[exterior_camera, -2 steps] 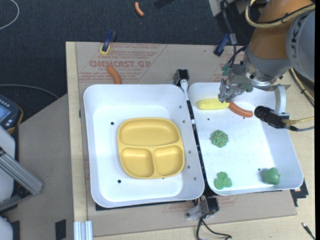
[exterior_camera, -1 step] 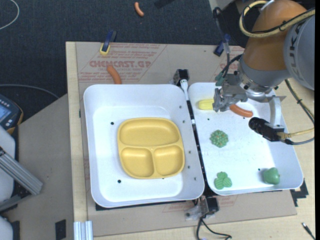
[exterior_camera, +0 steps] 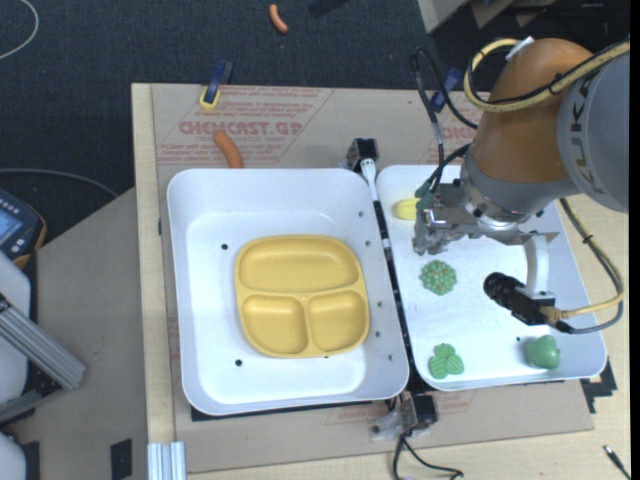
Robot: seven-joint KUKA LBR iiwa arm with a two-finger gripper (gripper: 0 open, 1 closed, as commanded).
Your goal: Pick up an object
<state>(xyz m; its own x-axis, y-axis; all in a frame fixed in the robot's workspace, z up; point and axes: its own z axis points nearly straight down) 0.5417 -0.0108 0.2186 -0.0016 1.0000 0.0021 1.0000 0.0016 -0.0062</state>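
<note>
Gripper (exterior_camera: pixel 433 236) poised in the right bin (exterior_camera: pixel 575 258), just above a green ball (exterior_camera: pixel 438 276) (finger state cannot be told). Nothing lifted; descent, grasp and lift appear to remain.

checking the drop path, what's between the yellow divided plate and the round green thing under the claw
From the camera view: bare white floor of the left bin, then the two bins' touching rims. Nothing loose lies between the yellow plate and the round green thing.
</note>
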